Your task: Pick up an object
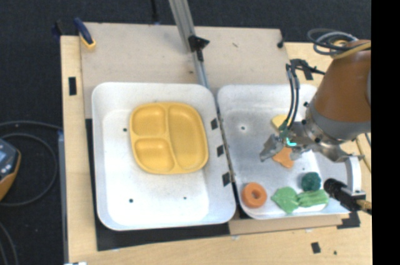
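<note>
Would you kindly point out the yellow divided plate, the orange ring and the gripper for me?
yellow divided plate [169, 136]: camera view, on the ridge between its compartments.
orange ring [254, 195]: camera view, on the ring's orange body.
gripper [275, 150]: camera view, at its fingertips.

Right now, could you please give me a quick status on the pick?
Gripper low in right bin, over orange piece. No grasp visible. Orange ring, green items close by.
</note>
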Robot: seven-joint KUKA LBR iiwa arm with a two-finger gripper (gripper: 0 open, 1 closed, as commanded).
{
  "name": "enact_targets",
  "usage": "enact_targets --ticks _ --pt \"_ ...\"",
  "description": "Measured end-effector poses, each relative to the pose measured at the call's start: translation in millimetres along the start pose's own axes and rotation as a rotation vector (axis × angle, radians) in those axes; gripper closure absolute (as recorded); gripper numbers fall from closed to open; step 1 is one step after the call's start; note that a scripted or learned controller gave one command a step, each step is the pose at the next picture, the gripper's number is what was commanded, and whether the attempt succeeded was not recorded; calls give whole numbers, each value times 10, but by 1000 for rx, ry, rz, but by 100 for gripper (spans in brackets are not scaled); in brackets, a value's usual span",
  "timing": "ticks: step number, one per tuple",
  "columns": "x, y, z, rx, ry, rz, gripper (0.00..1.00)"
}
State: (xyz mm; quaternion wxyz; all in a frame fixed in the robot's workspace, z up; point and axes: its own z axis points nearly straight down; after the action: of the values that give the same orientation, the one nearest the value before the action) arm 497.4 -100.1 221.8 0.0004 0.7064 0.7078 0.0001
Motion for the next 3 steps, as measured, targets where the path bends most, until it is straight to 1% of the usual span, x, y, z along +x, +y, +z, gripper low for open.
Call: enact_targets --ticks 1,2,3 --pt "0 3 -3 -1 0 0 0" --pt "-20 -43 624 5 1 2 0" --pt "-25 -50 1155 5 1 2 0"
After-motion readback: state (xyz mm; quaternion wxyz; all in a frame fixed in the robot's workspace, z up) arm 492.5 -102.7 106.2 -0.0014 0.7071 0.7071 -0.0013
